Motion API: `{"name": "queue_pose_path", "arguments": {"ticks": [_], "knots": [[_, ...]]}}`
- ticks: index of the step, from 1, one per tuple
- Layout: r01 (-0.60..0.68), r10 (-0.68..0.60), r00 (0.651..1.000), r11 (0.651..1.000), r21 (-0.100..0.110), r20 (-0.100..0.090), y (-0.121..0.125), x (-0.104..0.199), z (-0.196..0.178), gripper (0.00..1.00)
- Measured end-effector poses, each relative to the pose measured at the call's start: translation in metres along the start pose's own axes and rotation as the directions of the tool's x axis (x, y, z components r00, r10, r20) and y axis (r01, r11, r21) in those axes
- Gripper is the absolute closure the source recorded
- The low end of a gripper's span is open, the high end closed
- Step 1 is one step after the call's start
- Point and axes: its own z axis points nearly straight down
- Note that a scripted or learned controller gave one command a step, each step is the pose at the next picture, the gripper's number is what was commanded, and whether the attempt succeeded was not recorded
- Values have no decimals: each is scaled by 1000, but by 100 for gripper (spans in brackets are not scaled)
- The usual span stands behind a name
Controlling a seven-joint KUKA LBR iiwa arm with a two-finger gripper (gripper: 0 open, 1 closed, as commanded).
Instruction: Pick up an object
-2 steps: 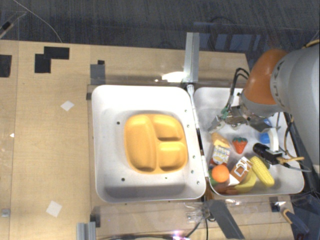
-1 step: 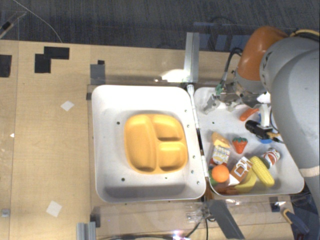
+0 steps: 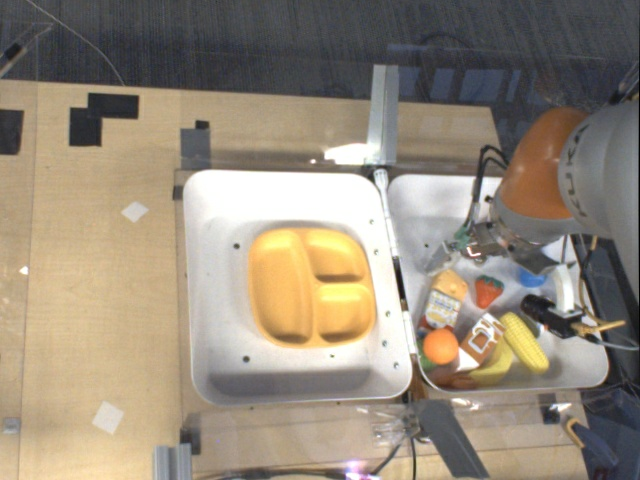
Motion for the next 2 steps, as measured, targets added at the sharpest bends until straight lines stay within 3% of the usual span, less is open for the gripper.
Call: {"name": "queue_pose_path", "arguments": {"ticks": [1, 2], "knots": [[-45, 45, 999, 999, -5, 1, -27, 8, -1, 0], [-42, 42, 999, 999, -12, 5, -24, 7, -14, 100]]}}
